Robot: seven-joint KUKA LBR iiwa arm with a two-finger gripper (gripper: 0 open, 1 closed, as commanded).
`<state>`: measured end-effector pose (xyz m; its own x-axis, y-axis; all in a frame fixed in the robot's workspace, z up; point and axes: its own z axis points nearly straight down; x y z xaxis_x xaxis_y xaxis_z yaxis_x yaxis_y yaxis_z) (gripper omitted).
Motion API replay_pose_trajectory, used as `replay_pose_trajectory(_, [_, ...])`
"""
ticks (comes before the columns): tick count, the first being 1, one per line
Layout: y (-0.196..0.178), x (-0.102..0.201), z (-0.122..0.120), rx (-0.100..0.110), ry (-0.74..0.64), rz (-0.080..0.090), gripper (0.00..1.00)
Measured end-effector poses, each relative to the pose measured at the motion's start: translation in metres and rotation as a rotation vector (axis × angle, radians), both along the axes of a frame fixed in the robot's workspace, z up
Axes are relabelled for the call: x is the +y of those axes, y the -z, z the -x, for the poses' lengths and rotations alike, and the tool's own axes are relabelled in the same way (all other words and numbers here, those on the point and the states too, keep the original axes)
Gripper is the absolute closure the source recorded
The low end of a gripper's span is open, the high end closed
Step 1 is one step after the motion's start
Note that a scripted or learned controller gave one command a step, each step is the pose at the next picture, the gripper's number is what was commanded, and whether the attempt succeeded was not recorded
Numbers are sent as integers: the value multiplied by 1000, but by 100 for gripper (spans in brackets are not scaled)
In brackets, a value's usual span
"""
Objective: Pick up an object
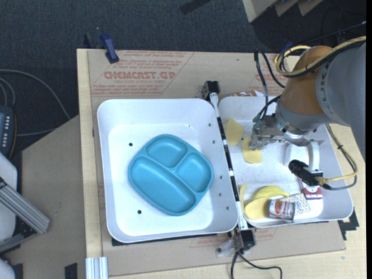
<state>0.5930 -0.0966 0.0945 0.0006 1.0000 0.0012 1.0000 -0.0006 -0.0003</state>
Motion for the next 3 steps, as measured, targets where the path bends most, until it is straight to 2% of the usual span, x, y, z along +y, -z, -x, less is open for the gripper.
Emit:
replay_pose_trajectory(1, [0,0,0,0,0,0,0])
replay_pose_trajectory(2, [7,0,-49,-6,-1,4,0])
replay_pose_trajectory(3, [9,2,-74,-3,-2,3,0])
